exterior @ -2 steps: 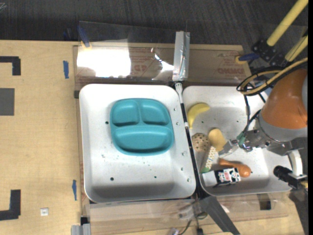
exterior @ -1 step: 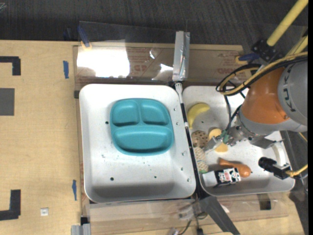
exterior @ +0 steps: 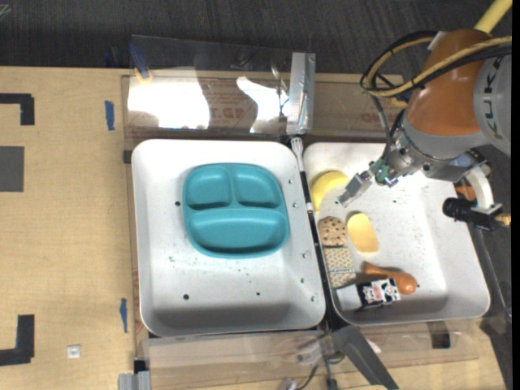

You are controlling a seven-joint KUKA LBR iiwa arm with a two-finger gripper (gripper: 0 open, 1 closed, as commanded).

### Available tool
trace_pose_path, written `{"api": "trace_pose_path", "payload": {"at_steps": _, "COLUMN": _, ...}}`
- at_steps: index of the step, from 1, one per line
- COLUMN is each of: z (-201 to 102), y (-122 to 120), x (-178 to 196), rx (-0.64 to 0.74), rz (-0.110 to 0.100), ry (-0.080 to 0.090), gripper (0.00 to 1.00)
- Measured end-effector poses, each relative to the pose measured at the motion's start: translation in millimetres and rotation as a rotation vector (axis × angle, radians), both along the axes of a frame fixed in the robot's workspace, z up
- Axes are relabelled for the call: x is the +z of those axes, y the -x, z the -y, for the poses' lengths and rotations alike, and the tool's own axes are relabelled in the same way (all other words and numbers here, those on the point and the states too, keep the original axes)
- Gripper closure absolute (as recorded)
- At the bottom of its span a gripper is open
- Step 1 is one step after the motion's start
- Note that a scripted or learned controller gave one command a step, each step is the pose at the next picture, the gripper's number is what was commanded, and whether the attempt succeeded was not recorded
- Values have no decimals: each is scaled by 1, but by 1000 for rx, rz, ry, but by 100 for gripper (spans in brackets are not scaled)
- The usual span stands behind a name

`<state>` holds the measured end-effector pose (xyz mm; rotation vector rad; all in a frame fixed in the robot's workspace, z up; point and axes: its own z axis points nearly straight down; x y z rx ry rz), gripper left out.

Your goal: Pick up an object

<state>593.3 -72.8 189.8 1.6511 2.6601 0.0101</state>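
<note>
Two bins (exterior: 154, 242) side by side: teal tray (exterior: 236, 209) in the left, pincer (exterior: 355, 188) in the right, state unclear, hanging just beside the yellow ball (exterior: 326, 187).

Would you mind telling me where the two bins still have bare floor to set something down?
Left bin: bare floor all round the teal tray, widest along the near edge. Right bin: bare floor right of the yellow piece, up to the far wall. Crowded: its left edge, where the yellow ball, cracker and orange tool cluster beside the gripper.
</note>
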Motion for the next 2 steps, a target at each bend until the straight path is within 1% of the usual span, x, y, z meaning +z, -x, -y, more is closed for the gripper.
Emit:
{"api": "trace_pose_path", "payload": {"at_steps": 1, "z": -1, "y": 53, "x": -5, "rx": -73, "rz": -12, "ry": -2, "gripper": 0}}
{"api": "trace_pose_path", "payload": {"at_steps": 2, "z": 34, "y": 116, "x": -72, "rx": -44, "rz": -17, "ry": 0, "gripper": 0}}
